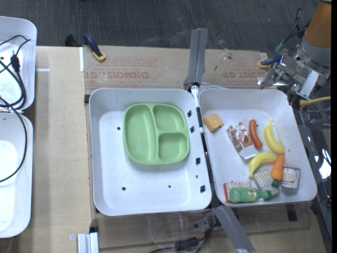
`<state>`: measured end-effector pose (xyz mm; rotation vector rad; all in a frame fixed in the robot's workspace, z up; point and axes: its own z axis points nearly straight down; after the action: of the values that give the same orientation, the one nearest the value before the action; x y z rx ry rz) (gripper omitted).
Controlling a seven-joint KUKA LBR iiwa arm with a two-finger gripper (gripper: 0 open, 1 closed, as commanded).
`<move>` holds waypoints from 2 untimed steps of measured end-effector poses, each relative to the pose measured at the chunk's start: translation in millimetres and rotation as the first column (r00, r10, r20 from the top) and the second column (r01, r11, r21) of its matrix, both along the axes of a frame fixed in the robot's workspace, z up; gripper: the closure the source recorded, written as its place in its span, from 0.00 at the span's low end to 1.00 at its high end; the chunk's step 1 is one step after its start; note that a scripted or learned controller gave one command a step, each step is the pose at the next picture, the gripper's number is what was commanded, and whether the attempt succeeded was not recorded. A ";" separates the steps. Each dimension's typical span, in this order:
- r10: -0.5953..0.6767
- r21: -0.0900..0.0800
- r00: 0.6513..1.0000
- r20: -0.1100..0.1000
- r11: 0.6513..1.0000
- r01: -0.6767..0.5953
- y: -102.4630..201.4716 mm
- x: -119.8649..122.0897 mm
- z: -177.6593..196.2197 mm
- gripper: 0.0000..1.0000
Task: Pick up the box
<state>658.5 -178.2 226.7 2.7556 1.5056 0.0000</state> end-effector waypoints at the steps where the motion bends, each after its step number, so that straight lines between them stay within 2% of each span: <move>1: -0.321 0.011 0.947 0.001 0.947 0.321 -22.9 -8.8 -132.6 0.00; 2: -0.425 0.001 0.905 -0.002 0.905 0.425 44.5 -7.6 -69.9 0.00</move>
<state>650.9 -133.7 156.8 3.0196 0.8697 -0.0024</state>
